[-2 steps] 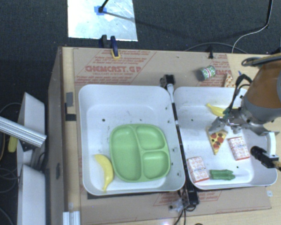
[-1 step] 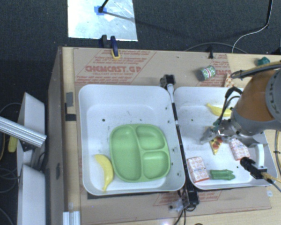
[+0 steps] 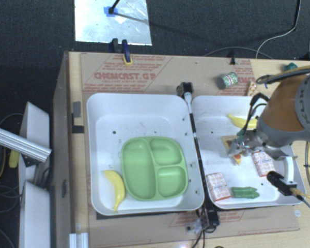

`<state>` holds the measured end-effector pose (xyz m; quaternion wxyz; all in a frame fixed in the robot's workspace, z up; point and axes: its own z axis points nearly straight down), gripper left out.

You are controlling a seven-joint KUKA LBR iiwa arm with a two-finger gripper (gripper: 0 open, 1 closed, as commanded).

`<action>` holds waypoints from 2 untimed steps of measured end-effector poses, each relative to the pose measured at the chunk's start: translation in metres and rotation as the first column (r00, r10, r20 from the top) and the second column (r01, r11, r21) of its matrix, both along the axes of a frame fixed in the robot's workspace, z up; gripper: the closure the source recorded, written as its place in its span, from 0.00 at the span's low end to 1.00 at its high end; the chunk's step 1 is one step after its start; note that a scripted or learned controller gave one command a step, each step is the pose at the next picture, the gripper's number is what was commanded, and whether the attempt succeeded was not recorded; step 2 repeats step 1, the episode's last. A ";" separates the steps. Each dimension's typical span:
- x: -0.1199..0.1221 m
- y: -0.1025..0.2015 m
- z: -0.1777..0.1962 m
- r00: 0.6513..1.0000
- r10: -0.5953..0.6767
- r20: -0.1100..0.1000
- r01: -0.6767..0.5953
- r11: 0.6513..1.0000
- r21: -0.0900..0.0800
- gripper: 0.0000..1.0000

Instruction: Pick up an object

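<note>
My gripper hangs low over the middle of the right bin, on the grey arm with its orange band coming in from the right. A small orange piece lies just under the gripper; I cannot tell whether they touch. A yellow banana-like piece rests behind the gripper. A red-and-white packet lies to its right. Another such packet and a green vegetable sit near the bin's front wall.
The left bin holds a green divided plate and a yellow banana at its front left. A small can stands on the bench behind the right bin. A black part overhangs the right bin's front right corner.
</note>
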<state>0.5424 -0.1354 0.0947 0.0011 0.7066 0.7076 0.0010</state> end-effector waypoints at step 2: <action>0.015 0.092 0.090 1.000 0.003 0.000 -0.003 1.000 0.001 1.00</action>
